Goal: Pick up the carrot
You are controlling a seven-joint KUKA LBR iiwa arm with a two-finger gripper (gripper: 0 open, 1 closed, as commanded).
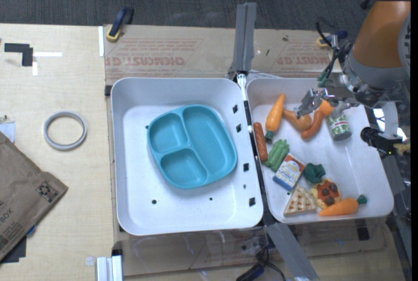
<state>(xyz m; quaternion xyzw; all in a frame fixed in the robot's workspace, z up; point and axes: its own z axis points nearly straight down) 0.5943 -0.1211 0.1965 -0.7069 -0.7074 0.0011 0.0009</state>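
Note:
In the right bin (375,172) an orange carrot (275,112) with a green stalk end lies at the upper left, tilted. A second carrot (338,208) rests at the bin's front right corner, its green end pointing right. My gripper (313,104) hangs over the upper middle of this bin, just right of the first carrot and above a curved orange piece (311,125). Its fingers stand open with nothing between them.
A small green-labelled can (338,127) stands right of the gripper. A sausage (260,140), a green pod (277,154), a small carton (288,173) and a pizza slice (300,200) crowd the bin's lower left. The left bin (130,162) holds a blue divided plate (191,146).

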